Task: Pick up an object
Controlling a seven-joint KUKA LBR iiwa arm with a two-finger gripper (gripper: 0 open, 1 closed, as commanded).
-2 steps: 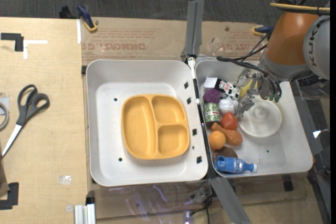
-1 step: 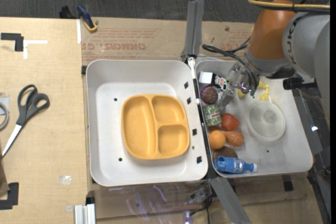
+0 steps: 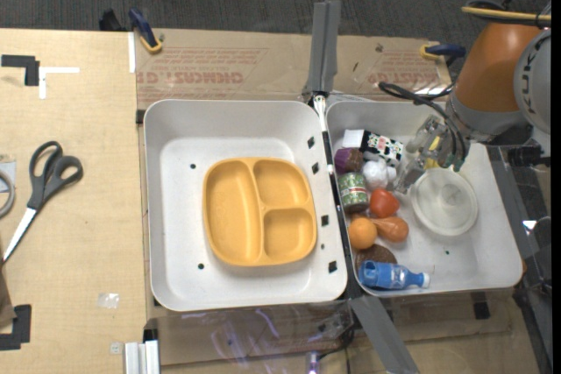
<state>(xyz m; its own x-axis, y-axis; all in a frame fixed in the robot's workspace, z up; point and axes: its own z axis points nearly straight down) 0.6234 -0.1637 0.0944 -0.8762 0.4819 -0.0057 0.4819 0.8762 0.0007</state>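
Observation:
My gripper hangs low over the right bin, beside the pile of objects along that bin's left wall. Close to its tips lie a white ball, a black-and-white patterned box and a clear plastic bowl. Further down the pile are a green-labelled can, a red tomato, an orange, a brown piece and a blue bottle. A purple fruit lies at the top. Nothing is visibly held.
The left bin holds a yellow divided plate. Scissors lie on the wooden bench at the far left. A cardboard sheet sits behind the bins. The arm's orange band looms over the right bin's far corner.

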